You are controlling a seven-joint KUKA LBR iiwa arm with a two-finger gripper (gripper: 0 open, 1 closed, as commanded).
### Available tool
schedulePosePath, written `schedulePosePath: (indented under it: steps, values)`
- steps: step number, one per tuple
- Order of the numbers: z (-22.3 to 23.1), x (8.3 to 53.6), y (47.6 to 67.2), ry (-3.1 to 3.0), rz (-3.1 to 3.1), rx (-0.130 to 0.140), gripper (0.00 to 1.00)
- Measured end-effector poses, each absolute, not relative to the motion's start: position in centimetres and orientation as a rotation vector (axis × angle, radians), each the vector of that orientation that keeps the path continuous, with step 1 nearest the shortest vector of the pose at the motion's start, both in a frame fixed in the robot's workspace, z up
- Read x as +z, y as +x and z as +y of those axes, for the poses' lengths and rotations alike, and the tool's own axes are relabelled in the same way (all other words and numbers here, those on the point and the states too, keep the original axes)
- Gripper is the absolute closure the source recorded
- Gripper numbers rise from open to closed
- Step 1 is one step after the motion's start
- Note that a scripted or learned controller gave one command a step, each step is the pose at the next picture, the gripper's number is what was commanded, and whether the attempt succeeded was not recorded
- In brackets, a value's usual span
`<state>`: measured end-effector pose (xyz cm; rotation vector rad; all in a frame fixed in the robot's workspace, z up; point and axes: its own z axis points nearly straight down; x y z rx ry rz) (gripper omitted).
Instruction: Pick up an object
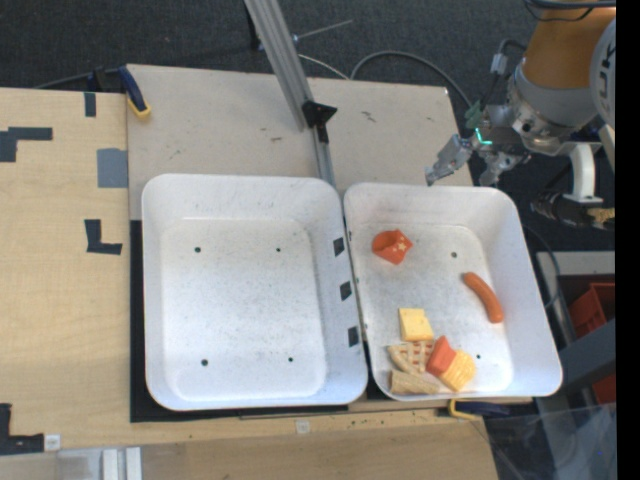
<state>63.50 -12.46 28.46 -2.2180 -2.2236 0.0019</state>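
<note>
Bench (230, 118): is carrying two shallow white bins side by side, so that both are sitting within reach of the arm coming in from the right of the camera view.
Left bin (160, 208): is lying just beside the right bin, their inner rims touching along the middle; its floor is showing only small dark marks.
Right bin (520, 268): is holding every candidate object, all resting loose on its floor; judged, this is the bin the pick is meant to work from.
Arm (570, 58): is hanging over the far right corner of the bench, outside the right bin, judged to be a parked or approach pose, not a grasp.
Gripper (462, 156): is hovering above the far rim of the right bin; finger spacing cannot be told, and nothing is showing in its grip.
Sausage (483, 296): is lying slantwise near the right wall, apart from the other items.
Red block (392, 246): is sitting alone near the bin's far left part, the object nearest the gripper, toward the camera and left of it.
Yellow block (416, 324): is resting just above a cluster of waffle-like pieces (408, 360) and orange pieces (450, 362) at the near rim, well apart from the gripper.
</note>
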Motion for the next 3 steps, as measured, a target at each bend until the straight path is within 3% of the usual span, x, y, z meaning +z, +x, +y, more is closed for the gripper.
schedulePosePath:
  steps: [2, 3]
  values:
    - [-12.2, 17.8, 61.7, -2.216, -2.219, 0.009, 0.0]
    - [-12.9, 13.4, 61.8, -2.219, -2.222, 0.004, 0.0]
